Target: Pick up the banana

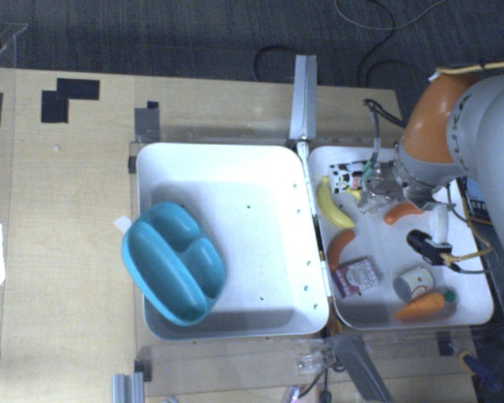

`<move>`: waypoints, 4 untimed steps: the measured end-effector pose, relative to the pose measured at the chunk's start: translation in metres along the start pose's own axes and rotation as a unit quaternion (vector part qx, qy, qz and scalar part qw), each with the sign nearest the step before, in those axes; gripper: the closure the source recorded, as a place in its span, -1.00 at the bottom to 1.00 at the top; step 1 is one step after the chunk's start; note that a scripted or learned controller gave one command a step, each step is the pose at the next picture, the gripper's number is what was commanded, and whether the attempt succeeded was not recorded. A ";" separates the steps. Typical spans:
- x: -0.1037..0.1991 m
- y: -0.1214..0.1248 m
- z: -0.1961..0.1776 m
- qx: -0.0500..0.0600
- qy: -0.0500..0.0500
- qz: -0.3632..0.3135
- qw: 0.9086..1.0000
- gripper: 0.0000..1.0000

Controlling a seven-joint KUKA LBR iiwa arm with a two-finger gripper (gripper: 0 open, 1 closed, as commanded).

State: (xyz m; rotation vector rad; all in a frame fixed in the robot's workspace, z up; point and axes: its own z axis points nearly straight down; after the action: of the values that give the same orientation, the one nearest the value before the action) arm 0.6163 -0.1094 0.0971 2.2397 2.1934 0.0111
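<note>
Though near banana point(333, 206), fingers point(371, 193) unclear.

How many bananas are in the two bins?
1. The banana lies at the left edge of the right bin, left of the gripper. The arm may hide others.

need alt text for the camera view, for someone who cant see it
A grey robot arm with an orange band reaches from the right over the right bin, its gripper just right of a yellow banana lying near the bin's left wall. That bin also holds a carrot and other small items; the left bin holds a blue divided dish.
</note>
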 end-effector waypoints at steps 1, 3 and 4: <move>-0.018 -0.002 0.009 0.000 0.001 0.067 0.998 1.00; -0.018 0.000 -0.001 0.000 0.000 0.065 0.998 1.00; -0.030 0.029 -0.063 0.003 -0.001 -0.045 0.999 1.00</move>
State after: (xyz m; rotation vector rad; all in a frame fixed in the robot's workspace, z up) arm 0.6438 -0.1399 0.1607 2.1392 2.2946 0.0022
